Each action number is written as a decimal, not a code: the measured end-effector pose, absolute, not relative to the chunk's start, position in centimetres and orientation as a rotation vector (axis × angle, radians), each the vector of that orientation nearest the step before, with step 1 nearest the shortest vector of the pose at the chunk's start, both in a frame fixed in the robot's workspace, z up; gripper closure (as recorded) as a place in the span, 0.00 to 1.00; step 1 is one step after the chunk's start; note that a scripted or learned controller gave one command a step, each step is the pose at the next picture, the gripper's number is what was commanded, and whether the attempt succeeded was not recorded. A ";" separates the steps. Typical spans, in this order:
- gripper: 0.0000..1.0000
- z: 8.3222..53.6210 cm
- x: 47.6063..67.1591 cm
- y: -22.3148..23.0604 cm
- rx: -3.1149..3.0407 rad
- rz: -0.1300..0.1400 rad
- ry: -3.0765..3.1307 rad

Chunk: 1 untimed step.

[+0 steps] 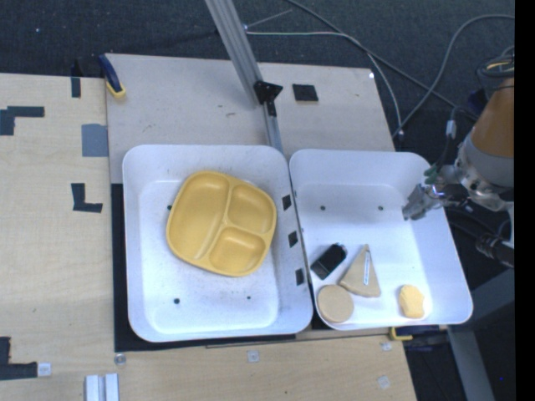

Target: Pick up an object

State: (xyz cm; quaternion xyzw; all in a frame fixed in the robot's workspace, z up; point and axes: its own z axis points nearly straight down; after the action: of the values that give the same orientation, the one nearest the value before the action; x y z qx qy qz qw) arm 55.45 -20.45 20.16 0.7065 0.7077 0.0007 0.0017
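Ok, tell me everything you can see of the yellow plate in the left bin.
The plate is a pale yellow, rounded-square tray that looks like matte plastic, moulded into three compartments: one long one on its left and two smaller ones on its right. It lies flat, face up, turned slightly askew, in the upper middle of the left bin. Its compartments hold nothing. It rests on the bin floor and nothing else touches it. The gripper is over the right bin, far from it.

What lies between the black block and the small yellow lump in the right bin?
In the camera view, a tan wedge lies between the black block and the yellow lump; a round tan disc sits just below that line.
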 end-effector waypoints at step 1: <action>1.00 26.4 55.2 -20.1 2.216 0.003 2.220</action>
State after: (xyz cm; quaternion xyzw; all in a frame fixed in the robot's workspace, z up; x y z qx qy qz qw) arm 55.23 -20.07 26.43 0.7064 0.7078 0.0011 0.0024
